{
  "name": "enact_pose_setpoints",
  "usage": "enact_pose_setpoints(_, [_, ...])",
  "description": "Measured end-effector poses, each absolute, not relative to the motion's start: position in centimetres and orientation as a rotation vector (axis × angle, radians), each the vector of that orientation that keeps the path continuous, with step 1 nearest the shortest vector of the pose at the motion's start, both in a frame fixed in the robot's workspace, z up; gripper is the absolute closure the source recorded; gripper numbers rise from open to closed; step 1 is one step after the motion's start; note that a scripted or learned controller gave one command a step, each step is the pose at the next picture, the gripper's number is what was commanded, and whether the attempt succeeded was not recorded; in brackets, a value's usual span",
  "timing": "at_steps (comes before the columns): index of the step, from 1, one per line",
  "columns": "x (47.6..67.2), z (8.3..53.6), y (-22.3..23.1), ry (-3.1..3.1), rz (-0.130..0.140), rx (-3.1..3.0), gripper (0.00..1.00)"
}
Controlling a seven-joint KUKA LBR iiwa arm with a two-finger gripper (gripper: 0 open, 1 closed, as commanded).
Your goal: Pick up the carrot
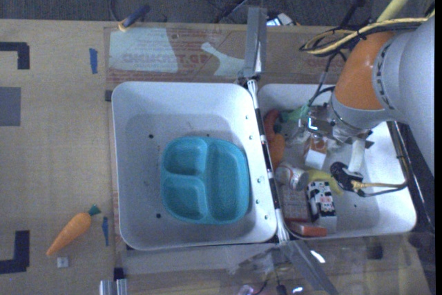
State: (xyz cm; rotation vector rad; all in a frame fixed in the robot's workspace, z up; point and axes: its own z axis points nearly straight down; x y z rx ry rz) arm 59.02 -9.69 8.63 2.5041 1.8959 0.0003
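Arm (387, 72) is over the right bin (397, 214), gripper (312, 141) down among the clutter at its left side; can't tell its state. A carrot (69, 231) lies on the bench (48, 148), outside and left of the left bin (131, 103), which holds a blue divided plate (205, 178).

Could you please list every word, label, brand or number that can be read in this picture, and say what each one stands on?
None can be read for certain.
Cardboard sheet behind the left bin: large reddish print, seemingly upside down, too blurred to quote.
Small packages in the right bin: markings too small to read.
Blue divided tray: no text.
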Motion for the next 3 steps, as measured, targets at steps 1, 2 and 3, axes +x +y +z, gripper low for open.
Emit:
enact_pose_setpoints(1, [65.6, 8.9, -9.1, 1.534, -0.07, 2.784, 0.0])
enact_pose_setpoints(2, [66.0, 8.8, -11.1, 2.182, -0.038, 2.289, 0.0])
enact_pose_setpoints(3, [66.3, 9.0, -10.9, 2.854, -0.028, 1.339, 0.0])
